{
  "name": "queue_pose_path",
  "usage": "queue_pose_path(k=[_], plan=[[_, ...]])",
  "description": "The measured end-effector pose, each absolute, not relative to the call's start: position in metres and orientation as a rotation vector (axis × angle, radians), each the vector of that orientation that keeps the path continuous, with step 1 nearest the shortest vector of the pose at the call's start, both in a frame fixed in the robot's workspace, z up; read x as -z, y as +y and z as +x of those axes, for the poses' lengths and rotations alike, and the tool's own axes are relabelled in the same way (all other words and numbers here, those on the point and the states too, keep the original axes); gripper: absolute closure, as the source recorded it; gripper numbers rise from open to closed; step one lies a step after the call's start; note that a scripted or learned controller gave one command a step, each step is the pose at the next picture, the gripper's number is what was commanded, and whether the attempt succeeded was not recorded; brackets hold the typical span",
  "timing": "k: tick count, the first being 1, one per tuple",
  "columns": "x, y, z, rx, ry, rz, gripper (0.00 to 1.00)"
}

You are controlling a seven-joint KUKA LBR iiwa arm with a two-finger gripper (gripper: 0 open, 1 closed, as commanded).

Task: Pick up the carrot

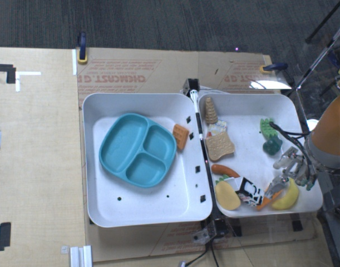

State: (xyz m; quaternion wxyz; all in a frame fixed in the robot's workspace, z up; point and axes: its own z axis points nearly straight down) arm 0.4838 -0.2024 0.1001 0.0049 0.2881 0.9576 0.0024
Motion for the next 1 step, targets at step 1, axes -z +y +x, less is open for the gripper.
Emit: queue_pose_path(k=[1], plan=[[-0.1010, -0.1280, 0.4789, -0.002, 2.923, 1.153, 0.00]])
